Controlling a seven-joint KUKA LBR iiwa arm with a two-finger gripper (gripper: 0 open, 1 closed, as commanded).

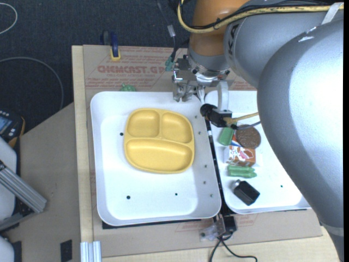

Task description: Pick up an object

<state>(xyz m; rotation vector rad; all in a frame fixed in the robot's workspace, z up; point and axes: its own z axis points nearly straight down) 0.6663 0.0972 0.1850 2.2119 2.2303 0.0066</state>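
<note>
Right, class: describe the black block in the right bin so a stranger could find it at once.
Start at the right bin, the one the grey arm reaches over. Follow its pile of small items down to the near end. The black block lies last, below the green piece, and is the only plain black boxy item.

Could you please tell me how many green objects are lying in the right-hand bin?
2: a green piece near the bin's left wall, and a green object lower down, above the black block. The arm may hide others.

Right bin (pixel 283 192) largely hidden beneath the grey arm (pixel 294 75); gripper (pixel 185 94) fingers too small to read; printed packet (pixel 241 156) label illegible.
</note>
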